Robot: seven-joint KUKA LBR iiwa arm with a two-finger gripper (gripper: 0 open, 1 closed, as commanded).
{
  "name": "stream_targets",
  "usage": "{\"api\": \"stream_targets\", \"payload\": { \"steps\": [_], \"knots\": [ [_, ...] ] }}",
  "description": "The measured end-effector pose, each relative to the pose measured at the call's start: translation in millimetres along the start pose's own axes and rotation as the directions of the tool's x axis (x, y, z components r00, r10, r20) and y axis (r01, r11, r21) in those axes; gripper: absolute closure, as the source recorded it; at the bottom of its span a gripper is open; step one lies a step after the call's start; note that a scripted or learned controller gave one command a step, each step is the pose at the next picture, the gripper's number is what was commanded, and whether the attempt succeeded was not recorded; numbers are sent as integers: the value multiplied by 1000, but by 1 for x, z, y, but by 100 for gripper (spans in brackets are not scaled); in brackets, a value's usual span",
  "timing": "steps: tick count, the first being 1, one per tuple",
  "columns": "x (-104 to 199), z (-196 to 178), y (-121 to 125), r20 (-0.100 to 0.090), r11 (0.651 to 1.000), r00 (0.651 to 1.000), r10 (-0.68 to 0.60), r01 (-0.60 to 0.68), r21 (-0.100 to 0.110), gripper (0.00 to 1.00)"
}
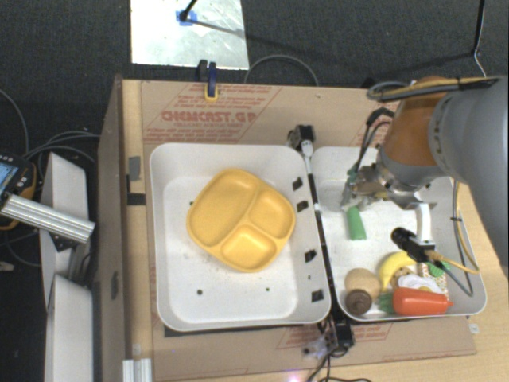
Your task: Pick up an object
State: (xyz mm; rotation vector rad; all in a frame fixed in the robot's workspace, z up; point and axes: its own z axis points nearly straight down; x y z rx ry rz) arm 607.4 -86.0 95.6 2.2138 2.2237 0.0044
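The arm reached in over the right bin [477, 293], its tool [359, 191] lowered near that bin's far left corner, right above the upper end of a green block [355, 224]. How wide the tool stood, I could not tell, nor whether it touched the block. A banana [391, 267], a carrot [419, 301] and a brown wooden piece [359, 287] crowded the near edge. A yellow divided plate [241, 219] sat alone in the left bin [171, 293].
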Motion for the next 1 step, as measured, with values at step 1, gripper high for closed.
{"api": "stream_targets", "payload": {
  "steps": [1],
  "knots": [
    [72,-95,-14,-4,1000,1000,-7,7,-4,100]
  ]
}}
